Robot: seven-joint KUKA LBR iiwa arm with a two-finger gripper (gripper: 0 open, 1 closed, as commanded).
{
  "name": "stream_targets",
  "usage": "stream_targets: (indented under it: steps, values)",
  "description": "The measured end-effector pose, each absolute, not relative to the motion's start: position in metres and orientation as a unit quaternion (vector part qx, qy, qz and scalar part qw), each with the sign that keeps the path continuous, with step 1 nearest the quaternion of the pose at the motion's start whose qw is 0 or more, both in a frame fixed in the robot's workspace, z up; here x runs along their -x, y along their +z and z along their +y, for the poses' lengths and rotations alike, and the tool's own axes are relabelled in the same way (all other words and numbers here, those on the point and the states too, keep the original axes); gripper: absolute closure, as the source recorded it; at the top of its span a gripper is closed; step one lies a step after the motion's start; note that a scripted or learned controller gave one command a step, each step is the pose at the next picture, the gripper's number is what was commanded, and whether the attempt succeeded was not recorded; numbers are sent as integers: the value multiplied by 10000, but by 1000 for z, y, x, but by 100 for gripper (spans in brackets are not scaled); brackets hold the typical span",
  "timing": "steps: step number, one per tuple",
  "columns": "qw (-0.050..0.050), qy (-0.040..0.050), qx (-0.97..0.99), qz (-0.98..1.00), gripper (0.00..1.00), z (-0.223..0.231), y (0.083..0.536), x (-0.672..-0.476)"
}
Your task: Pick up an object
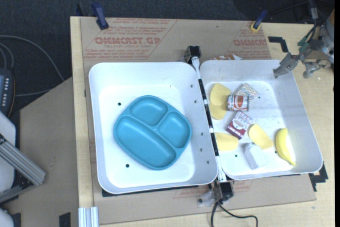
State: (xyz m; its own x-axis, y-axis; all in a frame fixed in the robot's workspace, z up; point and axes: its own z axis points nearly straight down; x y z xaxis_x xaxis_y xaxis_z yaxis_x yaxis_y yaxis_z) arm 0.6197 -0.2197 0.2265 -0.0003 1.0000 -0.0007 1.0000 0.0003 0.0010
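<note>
A robotics lab: clamped cardboard-topped bench (pixel 159 40), two white bins (pixel 101 114), loose cables (pixel 32 66).

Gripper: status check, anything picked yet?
Gripper above right bin's far right corner, nothing between fingers. Small can, yellow pieces, packets lying in bin. Blue tray in left bin. Path clear.

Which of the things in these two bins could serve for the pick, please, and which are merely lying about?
For the job:
- gripper, over the right bin's far corner
- small can
- red-and-white packet
- yellow pieces
- yellow banana-like piece
- grey block

Lying about:
- blue divided plate in the left bin
- blue clamps on the board
</note>
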Motion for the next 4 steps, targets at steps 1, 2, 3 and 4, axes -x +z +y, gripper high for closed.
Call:
stream_targets:
  steps: [1, 2, 3, 4]
  values:
    - [-4, 1, -7066, 7076, 0, -137, 84, -643]
    - [-10, -4, -7071, 7072, 0, -111, 84, -601]
    - [-2, 2, -7074, 7068, 100, -111, 95, -602]
    - [-4, 2, -7075, 7067, 0, -111, 94, -602]
